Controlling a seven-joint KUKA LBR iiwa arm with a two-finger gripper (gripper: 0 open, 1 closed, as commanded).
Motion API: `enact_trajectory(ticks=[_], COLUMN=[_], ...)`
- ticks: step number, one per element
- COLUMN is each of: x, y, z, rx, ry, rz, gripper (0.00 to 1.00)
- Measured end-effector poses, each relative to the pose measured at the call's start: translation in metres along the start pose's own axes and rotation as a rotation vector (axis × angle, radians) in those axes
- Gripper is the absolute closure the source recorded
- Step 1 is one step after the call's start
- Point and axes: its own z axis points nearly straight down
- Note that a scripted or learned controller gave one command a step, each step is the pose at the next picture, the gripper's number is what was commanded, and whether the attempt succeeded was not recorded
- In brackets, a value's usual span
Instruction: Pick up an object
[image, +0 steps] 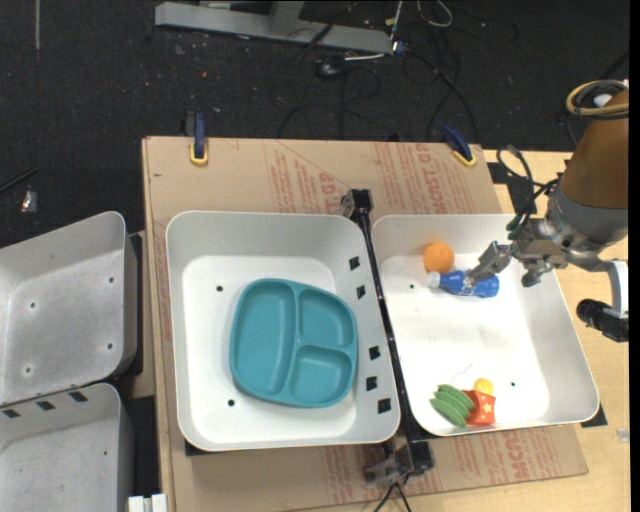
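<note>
blue toy: long axis left-right, beside orange ball
gripper: over toy, grip unclear
right bin: toy, ball, green pod
left bin: teal divided plate

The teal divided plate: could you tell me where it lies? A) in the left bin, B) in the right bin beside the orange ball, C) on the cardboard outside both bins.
A: the teal divided plate lies flat inside the left bin, while the orange ball sits in the right bin.
</note>
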Motion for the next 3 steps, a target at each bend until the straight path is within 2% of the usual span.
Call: enact_trajectory(ticks=[1,3], x=[0.0,0.001], y=[0.003,0.008], z=[-0.008,0.076], rx=[-0.014,-0.013], ry=[-0.003,-0.002], rz=[-0.003,-0.002], gripper=[0.0,0.0])
